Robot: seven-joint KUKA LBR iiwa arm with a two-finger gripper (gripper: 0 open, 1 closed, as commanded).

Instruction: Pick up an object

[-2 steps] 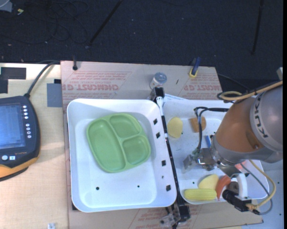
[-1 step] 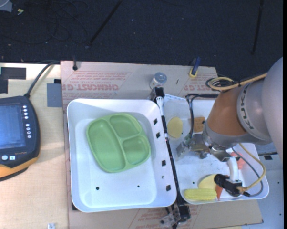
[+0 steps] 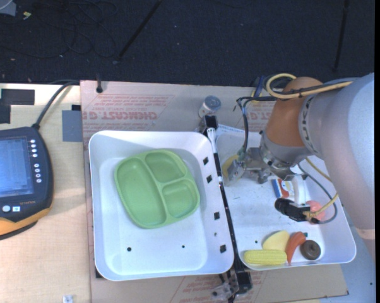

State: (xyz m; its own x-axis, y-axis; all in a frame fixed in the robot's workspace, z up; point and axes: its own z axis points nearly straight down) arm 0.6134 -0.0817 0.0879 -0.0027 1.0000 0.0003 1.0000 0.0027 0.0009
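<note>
1. The grey arm [image 3: 341, 131] reaches in from the right, its orange band above the wrist; the claw [image 3: 242, 168] is low over the far-left part of the right bin [image 3: 253, 214], close to the wall that bin shares with its neighbour.
2. Whether the claw is spread or pressed together cannot be told from this angle; nothing can be seen held in it.
3. The things to pick lie in the right bin; most are gathered at its near edge, well apart from the claw.
4. There a corn cob [image 3: 264, 257] lies lengthwise along the near wall; a yellow piece [image 3: 276, 239] touches it from behind; an orange-red piece [image 3: 295, 245] leans just beside these; a brown round piece [image 3: 310, 250] sits next to that, towards the right corner.
5. A pink piece [image 3: 315, 206] lies farther back, near the right wall; a small red, white and blue thing [image 3: 285, 187] lies under the wrist, too hidden to name.
6. The left bin [image 3: 152, 252] holds a green divided plate [image 3: 157, 188], flat and turned at a slant.
7. Both bins rest on a printed cardboard sheet [image 3: 133, 109] on the worktop [image 3: 57, 245]; a control tablet [image 3: 13, 175] lies at the far left.
</note>
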